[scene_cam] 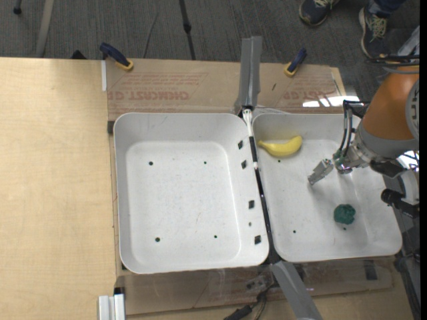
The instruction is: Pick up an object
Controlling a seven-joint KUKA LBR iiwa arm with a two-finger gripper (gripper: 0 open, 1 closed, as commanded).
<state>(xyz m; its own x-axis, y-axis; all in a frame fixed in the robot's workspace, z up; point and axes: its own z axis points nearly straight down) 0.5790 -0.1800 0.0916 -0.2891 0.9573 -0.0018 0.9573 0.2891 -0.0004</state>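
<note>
Pincer sits mid right-hand white plastic bin, grip state: can't tell. Curved yellow banana by the bin's far-left corner, small dark-green lump nearer the front-right. I reckon risk = descending between both, closing on air.

1. Grey carpet covers the floor at the top.
2. A light wooden bench fills the left side.
3. Brown cardboard lies on the bench, held by two clamps.
4. Thin stand legs rest on the carpet.
5. Someone's shoes stand at upper right.
</note>
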